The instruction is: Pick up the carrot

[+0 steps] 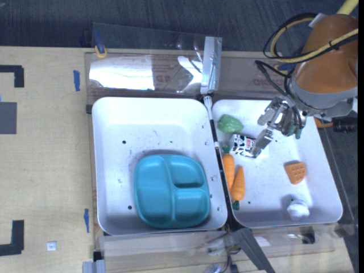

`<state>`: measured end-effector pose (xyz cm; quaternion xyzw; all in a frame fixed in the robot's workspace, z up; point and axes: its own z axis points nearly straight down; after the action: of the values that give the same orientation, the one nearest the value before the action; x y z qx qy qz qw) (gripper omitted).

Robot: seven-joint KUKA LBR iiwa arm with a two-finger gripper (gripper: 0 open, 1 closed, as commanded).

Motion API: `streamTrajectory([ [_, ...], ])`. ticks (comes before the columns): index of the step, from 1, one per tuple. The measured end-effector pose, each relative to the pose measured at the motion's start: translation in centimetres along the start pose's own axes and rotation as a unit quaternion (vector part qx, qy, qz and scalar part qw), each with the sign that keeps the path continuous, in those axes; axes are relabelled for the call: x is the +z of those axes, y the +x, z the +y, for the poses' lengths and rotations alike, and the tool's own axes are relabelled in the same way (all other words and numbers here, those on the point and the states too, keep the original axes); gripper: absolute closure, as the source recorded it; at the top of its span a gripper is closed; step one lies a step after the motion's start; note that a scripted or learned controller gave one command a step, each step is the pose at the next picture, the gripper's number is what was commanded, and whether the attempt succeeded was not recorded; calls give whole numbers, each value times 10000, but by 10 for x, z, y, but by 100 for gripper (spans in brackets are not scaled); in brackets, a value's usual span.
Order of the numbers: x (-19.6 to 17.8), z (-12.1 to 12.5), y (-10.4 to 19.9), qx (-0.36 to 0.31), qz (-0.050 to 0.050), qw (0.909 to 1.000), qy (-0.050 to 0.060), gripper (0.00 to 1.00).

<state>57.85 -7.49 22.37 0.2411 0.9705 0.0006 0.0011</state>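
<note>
Carrot (233, 178) lies untouched along the right bin's (318, 152) left wall, so we judge the pick not yet begun. Our tool (272, 126) hangs above and to its right, fingers spread, pinching nothing. Between them sit a black-and-white packet (243, 145) and a green lump (230, 123); an orange piece (296, 172) lies well apart.

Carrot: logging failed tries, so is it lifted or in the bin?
In the bin. The carrot lies flat by the right bin's left wall; the gripper hovers apart.
</note>
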Motion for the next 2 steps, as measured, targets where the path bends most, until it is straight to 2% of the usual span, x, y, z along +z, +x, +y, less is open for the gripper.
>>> streamTrajectory([
  [1, 64, -29, 0, 542, 9, 9985, 5, 0],
  [2, 137, 1, -36, 1823, -19, 9832, -8, 0],
])
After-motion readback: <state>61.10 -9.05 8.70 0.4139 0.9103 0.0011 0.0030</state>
